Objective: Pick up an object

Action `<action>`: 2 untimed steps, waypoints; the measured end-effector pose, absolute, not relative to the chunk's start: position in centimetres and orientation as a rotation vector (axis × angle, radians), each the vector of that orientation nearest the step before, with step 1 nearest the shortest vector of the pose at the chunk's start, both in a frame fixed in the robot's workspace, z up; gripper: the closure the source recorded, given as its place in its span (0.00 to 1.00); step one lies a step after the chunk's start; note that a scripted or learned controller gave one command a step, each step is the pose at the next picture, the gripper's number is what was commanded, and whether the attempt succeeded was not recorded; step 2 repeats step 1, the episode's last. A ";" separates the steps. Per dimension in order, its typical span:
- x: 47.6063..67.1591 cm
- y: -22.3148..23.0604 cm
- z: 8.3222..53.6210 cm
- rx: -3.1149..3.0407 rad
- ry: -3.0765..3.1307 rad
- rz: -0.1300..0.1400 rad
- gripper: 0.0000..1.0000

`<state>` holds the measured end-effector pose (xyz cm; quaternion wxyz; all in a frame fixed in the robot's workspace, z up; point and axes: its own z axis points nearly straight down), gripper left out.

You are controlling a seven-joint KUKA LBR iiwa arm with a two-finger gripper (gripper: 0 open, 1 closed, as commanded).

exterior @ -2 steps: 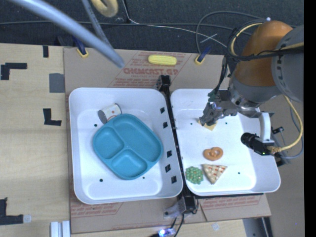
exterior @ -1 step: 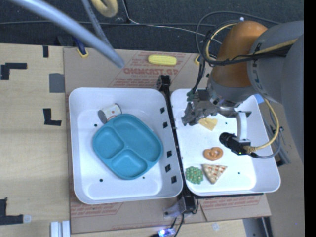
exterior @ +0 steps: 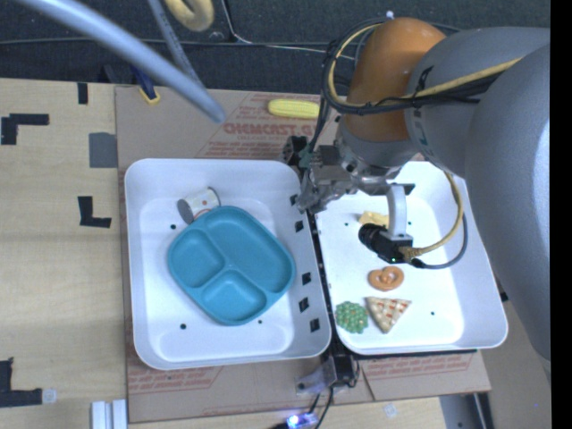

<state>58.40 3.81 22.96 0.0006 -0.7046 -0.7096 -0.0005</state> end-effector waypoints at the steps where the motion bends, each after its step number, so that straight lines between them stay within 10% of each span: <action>1: 59.2 9.3 21.6 -2.213 -2.227 0.002 1.00; 2: 59.2 9.3 21.6 -2.213 -2.227 0.002 1.00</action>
